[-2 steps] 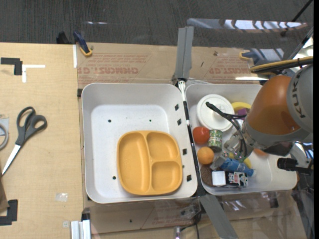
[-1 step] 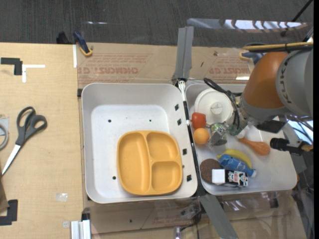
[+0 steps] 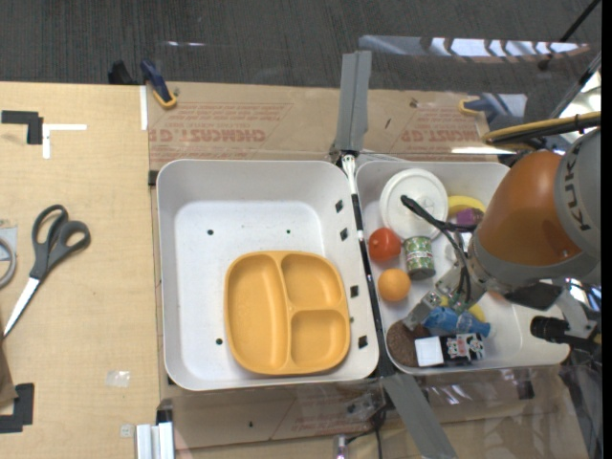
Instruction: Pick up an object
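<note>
the gripper [image 3: 457,297] is reaching down over the blue packet [image 3: 457,323] in the right bin [image 3: 535,350]; i cannot tell how it stands. it should be settling squarely on one item, clear of the orange ball [image 3: 393,284].

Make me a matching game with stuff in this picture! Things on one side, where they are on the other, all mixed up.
Things:
1. tray
2. scissors
3. tomato
4. can

Places:
A. on the wooden bench, left of both bins
B. in the right bin, just right of the tomato
C. in the left bin
D. in the right bin, right above the orange ball

Pairs: 1-C, 2-A, 3-D, 4-B
</note>
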